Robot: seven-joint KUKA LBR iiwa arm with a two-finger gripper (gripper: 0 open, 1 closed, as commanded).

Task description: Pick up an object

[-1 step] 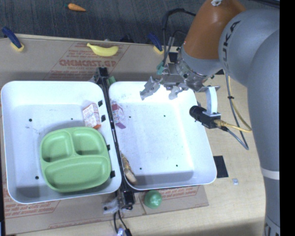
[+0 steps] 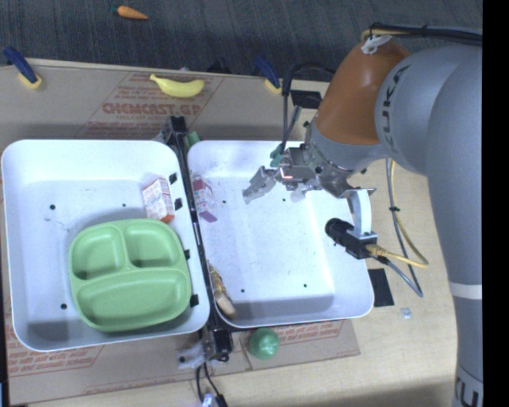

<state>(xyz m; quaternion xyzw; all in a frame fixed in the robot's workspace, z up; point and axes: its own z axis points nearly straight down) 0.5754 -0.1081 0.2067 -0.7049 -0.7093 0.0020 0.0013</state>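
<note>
A: Hovering over the right bin (image 2: 322,299), the gripper (image 2: 270,181) hangs near that bin's upper middle; whether its fingers are parted or closed, I cannot tell.

B: Which thing lies closest?

A: A small crumpled packet (image 2: 204,198), pale with pink and red, lies to the gripper's left, apart from it, against the right bin's left wall. A tan piece (image 2: 219,295) lies at the same wall near the lower corner.

B: And the other bin?

A: The left bin (image 2: 25,253) bears a green divided tray (image 2: 131,272) and a small red-and-white carton (image 2: 158,198) just above it.

B: Room to move?

A: The right bin's floor below the gripper lies bare. On the table, a yellow banana (image 2: 178,84) lies above the bins, a green ball (image 2: 264,342) below.
</note>
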